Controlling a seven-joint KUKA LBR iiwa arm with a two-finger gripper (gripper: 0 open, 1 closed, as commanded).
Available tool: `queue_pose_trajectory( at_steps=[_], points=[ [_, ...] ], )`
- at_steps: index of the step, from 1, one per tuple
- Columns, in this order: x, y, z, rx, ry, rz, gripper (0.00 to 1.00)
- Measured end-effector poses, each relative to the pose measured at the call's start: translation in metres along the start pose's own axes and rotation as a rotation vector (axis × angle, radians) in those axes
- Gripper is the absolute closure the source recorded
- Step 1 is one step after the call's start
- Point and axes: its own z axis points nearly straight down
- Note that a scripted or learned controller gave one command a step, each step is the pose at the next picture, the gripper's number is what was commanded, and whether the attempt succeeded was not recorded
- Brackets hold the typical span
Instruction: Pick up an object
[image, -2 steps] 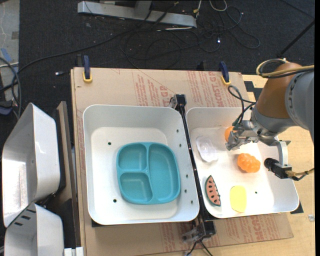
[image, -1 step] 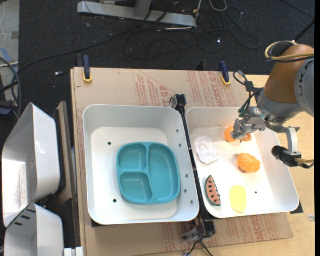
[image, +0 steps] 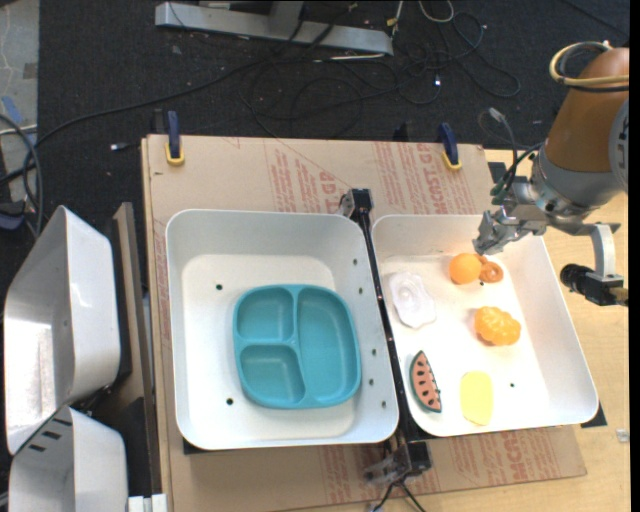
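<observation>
The right bin (image: 560, 330) holds several toy foods. An orange fruit (image: 464, 268) lies at its back, with a small orange ring (image: 490, 271) touching its right side. A lumpy orange piece (image: 497, 326) sits mid-right, a white piece (image: 411, 298) lies at the left, a watermelon slice (image: 426, 382) rests at the front left, and a yellow piece (image: 477, 397) at the front. My gripper (image: 491, 237) hangs over the bin's back edge, just up and right of the orange fruit. Nothing shows between it and the fruit.
The left bin (image: 190, 300) carries a teal divided tray (image: 297, 346). A black divider clip (image: 359, 203) stands between the bins at the back. Two white bins (image: 55, 320) are stacked at the far left. Clamps (image: 175, 140) hold the bench board's back edge.
</observation>
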Motion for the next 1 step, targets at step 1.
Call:
queue_pose_trajectory(
  at_steps=[1],
  points=[
    [0.0091, -0.0025, -0.0504, 0.000, 0.000, 0.000, 1.00]
  ],
)
